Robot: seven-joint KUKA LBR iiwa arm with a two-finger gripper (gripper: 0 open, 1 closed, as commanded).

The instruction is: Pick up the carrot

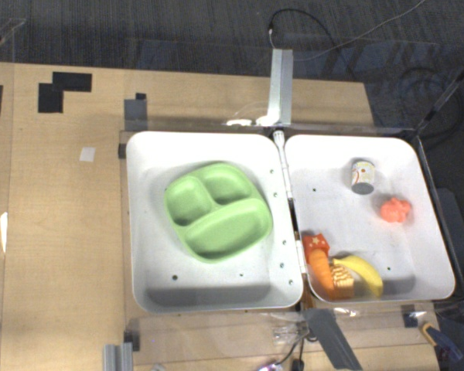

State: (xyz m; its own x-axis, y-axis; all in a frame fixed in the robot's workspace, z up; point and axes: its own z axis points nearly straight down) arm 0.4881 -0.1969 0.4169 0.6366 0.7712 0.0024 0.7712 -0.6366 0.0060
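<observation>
Look to the right-hand bin [417, 207]; the carrot [322, 270] lies in its near-left corner, hard against the wall that divides it from the left bin [147, 207]; its long axis runs roughly away from you toward the near edge, tilted a little rightward; a small red block [316, 243] touches its far end, and a banana [361, 273] lies just beside it on the right, with some yellow-orange item [340, 278] wedged between them. You will find the end effector's state impossible to tell from this picture, so its bearing to the carrot cannot be told either; since the arm enters from the right, you should expect the reach to cross the bin leftward, past the pink-orange lump [396, 210] and the small can [362, 176]. The green divided plate [218, 210] sits well apart. Crowding is your likely trouble; closing across the carrot's narrow width looks safest.
</observation>
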